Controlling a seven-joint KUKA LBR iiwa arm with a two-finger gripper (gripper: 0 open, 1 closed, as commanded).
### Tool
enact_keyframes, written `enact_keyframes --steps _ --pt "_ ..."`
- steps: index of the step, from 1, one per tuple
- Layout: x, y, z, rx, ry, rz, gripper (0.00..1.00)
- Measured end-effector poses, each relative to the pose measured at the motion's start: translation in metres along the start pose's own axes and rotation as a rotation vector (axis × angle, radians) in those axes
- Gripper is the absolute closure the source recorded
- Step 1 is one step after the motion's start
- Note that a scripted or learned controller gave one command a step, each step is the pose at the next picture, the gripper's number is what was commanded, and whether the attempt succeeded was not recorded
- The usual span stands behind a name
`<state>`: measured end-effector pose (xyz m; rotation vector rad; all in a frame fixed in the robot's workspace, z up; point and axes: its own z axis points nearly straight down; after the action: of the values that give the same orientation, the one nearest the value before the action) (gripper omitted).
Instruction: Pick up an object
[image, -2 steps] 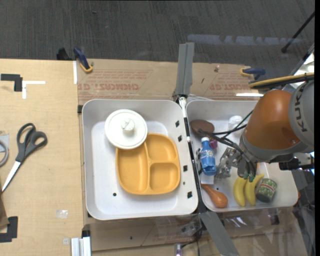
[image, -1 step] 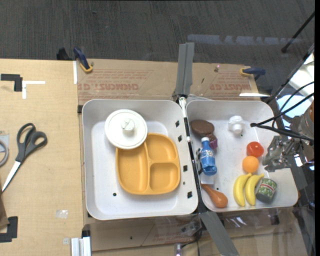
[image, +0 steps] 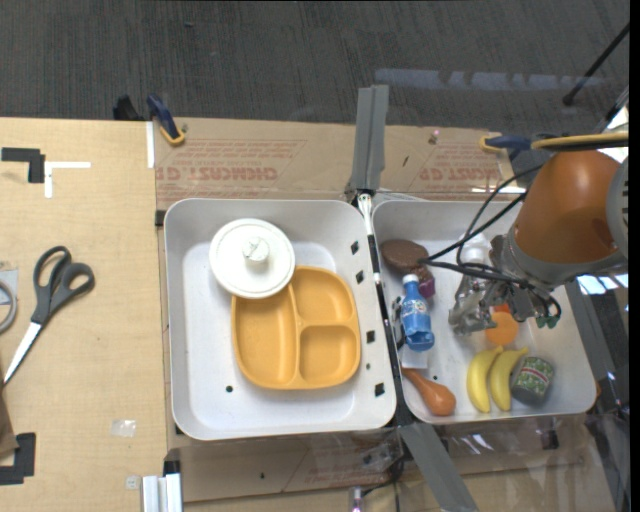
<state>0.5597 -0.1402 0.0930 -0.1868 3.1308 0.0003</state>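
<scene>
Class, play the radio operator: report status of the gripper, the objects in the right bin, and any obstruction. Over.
Gripper low in right bin, fingers' state unclear. Orange object right beside it, grasp unconfirmed. Bananas and blue bottle crowd close by.

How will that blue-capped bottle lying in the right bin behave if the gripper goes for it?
The bottle lies on its side, so it will probably roll under a nudge. Its clear plastic looks smooth, likely slippery between fingers. It seems small and probably light, so the gripper could knock it aside.
</scene>
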Motion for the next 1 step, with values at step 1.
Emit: enact_keyframes --steps 1 --pt "0.0478 -0.0419 -0.0723 0.000 0.001 -0.229 1.00"
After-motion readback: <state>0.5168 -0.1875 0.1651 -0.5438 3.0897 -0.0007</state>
